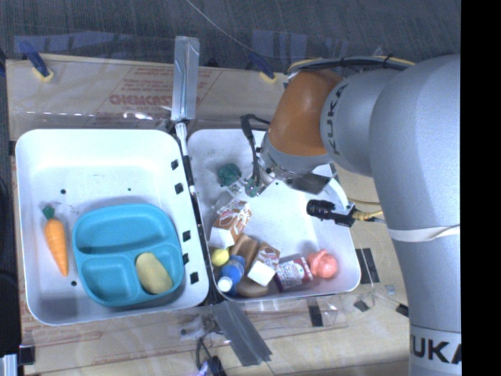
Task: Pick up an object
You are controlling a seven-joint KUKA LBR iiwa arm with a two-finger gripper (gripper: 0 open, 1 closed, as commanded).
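Small dark-green object [228,173] lies in right bin [337,276], upper-left corner, just left of the gripper [254,185]. Gripper low over bin floor; cannot tell its state, view too poor. Nearest target apparently the green piece; snack pile [258,261] sits further toward the near wall.

We look down from one fixed camera above the bench, tilted at a slant, far enough back to take in both the left bin [31,210] and the right bin [297,210] whole. The arm [391,131] enters from our right, looming large and near.
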